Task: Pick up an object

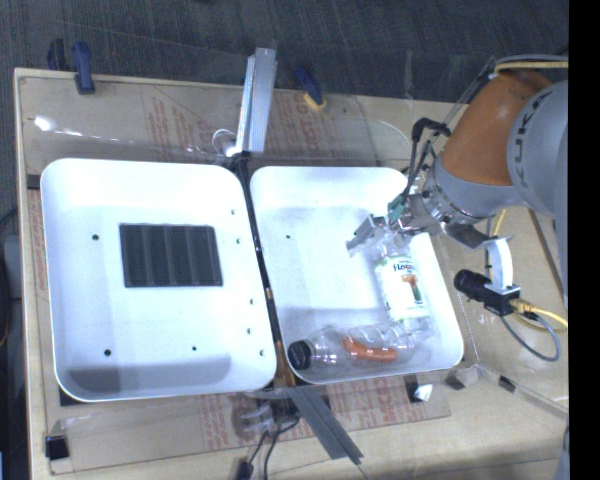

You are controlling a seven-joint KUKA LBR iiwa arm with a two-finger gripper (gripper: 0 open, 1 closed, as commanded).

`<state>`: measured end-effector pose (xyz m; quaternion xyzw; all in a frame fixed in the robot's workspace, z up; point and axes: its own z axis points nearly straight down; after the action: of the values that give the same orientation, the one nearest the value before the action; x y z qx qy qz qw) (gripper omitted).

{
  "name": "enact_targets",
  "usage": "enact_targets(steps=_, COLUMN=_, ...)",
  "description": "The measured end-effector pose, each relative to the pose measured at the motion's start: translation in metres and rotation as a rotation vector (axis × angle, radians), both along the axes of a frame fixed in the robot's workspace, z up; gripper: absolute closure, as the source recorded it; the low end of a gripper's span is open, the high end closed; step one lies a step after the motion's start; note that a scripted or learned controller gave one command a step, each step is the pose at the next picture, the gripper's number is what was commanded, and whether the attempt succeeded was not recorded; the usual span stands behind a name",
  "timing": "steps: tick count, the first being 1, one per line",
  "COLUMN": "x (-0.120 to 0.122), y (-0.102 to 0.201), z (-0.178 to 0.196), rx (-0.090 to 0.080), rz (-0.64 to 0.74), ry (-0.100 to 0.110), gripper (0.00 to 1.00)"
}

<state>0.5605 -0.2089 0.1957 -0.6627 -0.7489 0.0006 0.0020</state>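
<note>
Dark carpet surrounds the pale wooden bench [130,103], which carries two shallow white plastic bins side by side. In the left bin [80,198] lies a dark ribbed rectangular panel [170,255] and nothing else to pick. The right bin [310,218] holds the candidates: a clear plastic bottle with a white label [403,286] lying lengthwise along the bin's right side, and a clear bottle with a black cap and orange contents [355,348] lying along the near wall, just beside the first.

The tool [380,230] sits low over the right bin, at the upper end of the labelled bottle, with the grey arm and its orange band [485,133] behind it. Whether its fingers are parted or closed cannot be told from this angle, and no object is visibly between them.

Judging by the layout, the labelled bottle is the likely target. It is round and smooth, so a grip near its neck could let it roll, slip or pivot out. The bin's right wall is close, which may block one finger, and the neighbouring bottle could be nudged.
</note>
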Motion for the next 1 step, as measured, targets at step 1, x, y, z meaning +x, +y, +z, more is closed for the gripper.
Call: enact_targets(steps=1, x=-0.0118, y=0.0, z=-0.0704, rx=0.0, rz=0.126, ry=0.0, gripper=0.0)
